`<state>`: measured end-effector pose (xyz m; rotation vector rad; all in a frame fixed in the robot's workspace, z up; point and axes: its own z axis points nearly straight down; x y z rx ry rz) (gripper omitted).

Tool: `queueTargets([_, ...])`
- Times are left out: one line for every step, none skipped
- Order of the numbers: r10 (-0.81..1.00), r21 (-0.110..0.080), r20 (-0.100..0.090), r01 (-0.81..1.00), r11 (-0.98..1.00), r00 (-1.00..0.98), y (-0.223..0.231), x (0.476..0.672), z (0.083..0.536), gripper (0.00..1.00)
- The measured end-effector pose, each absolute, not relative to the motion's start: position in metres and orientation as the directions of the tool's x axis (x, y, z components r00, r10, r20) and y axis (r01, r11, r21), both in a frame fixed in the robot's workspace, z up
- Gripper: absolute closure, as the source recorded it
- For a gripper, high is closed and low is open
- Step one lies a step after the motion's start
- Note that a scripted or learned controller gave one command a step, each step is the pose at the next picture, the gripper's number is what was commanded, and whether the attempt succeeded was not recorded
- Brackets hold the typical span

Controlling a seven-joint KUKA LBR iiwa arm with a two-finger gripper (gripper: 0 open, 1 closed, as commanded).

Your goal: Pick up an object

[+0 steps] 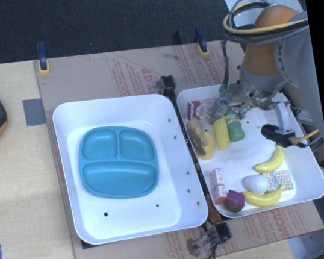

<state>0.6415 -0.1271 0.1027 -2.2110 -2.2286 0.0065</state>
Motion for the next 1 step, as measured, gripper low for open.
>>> queueTargets([1.0,0.0,0.003,1.0,0.008,-0.008,-0.0698,0.5787,0.1976,1.0])
